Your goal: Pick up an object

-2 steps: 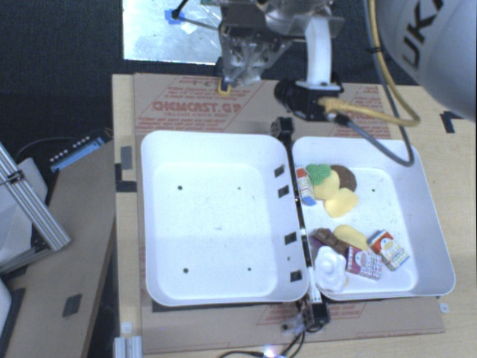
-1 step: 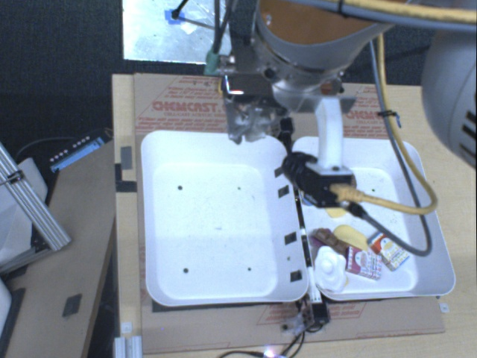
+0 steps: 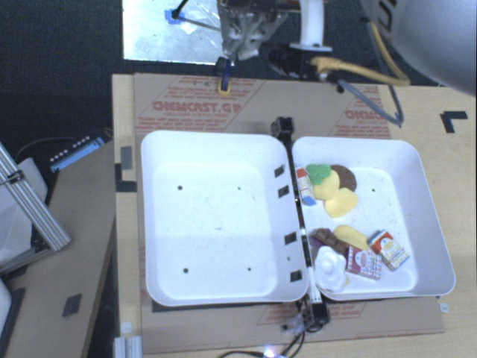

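White plastic right bin [image 3: 417, 200] holds every object, among them a yellow piece [image 3: 339, 202] near its centre. The gripper [image 3: 240, 49] hangs well beyond the bin's far rim, grasp unreadable; picking looks not yet begun.

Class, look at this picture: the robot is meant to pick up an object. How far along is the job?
Done: nothing that the view shows. The gripper hangs above the back of the bench, away from both bins. In hand: no object can be seen at it. Left: the whole pick. The green piece, yellow pieces, small cartons and white object lie in the right bin.
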Robot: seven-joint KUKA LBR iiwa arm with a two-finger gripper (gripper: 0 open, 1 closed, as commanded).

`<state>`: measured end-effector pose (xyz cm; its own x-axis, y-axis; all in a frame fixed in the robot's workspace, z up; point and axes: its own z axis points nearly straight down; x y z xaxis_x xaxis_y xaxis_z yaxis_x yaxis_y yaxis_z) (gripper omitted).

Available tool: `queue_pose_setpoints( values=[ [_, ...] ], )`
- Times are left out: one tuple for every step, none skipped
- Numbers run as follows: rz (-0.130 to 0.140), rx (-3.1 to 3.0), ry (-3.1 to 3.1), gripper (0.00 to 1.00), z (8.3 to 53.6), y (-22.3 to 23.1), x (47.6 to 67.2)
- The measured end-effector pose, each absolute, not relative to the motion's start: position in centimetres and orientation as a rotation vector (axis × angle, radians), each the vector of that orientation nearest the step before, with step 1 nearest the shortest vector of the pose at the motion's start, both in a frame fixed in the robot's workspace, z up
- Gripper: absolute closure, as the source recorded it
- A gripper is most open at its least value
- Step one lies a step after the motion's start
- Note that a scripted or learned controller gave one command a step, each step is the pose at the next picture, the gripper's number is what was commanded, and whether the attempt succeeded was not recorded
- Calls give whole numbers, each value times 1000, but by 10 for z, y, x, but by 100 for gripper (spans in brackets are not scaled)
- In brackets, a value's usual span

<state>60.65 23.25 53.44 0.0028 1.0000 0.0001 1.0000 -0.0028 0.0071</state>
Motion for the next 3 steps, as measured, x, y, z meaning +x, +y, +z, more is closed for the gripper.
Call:
queue_pose_setpoints(
  values=[
    [3,2215,2230,100,536,235,525],
    [2,2216,2228,100,536,234,485],
    [0,2223,2218,100,533,226,581]
  ],
)
